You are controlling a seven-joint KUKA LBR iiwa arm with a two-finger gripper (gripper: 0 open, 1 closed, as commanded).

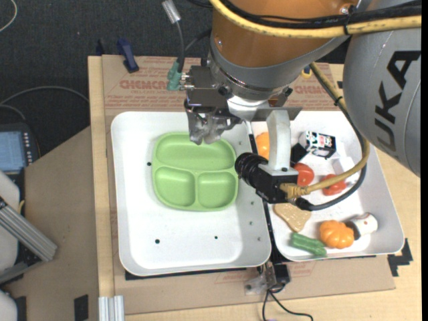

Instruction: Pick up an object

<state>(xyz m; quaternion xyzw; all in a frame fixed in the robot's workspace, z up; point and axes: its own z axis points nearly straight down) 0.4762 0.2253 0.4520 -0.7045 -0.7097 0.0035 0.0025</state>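
tool [206, 134] over green tray [195, 172] | left bin [134, 199] | cardboard bench [107, 179]

Arm [294, 19] cut off above

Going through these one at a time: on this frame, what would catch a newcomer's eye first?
First the big grey and orange arm, which fills the top and reaches down over the bins. Next the green divided plate in the left bin, with the gripper poised over its far rim. Then the clutter in the right bin: an orange pumpkin toy, a green piece and red items.
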